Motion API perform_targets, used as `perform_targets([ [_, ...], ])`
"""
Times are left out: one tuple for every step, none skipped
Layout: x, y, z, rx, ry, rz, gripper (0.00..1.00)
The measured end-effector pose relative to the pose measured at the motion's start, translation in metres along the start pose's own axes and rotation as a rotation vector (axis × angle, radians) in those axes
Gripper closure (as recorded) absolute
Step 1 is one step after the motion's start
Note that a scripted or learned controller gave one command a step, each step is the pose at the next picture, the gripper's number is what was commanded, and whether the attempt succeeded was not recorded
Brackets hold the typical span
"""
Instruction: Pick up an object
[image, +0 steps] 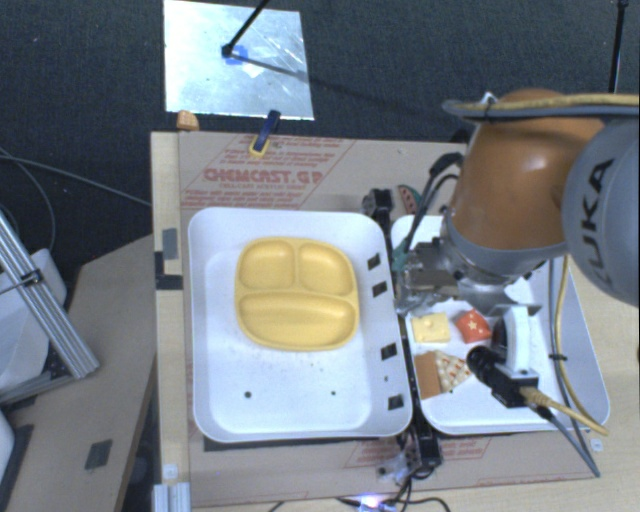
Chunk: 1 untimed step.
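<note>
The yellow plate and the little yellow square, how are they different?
The yellow plate is much bigger than the little yellow square. The plate has three hollow sections, while the square looks flat and plain. The plate lies in the left bin, out in the open; the square lies in the right bin, just below the arm. Both are pale yellow and lie flat.

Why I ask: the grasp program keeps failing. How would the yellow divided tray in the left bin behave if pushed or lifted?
The yellow tray looks like rigid moulded plastic, so probably stiff and light. It lies flat on the left bin, so a push would likely slide it, not tip it. Its broad, rounded rim may give little to pinch.
</note>
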<state>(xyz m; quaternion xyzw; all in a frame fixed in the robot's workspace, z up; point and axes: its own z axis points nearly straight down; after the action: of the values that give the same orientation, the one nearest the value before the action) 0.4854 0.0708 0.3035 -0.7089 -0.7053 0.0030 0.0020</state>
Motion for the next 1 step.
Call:
perform_targets([
  [0.029, 0.001, -0.1113, -0.02, 0.005, -0.012, 1.0],
])
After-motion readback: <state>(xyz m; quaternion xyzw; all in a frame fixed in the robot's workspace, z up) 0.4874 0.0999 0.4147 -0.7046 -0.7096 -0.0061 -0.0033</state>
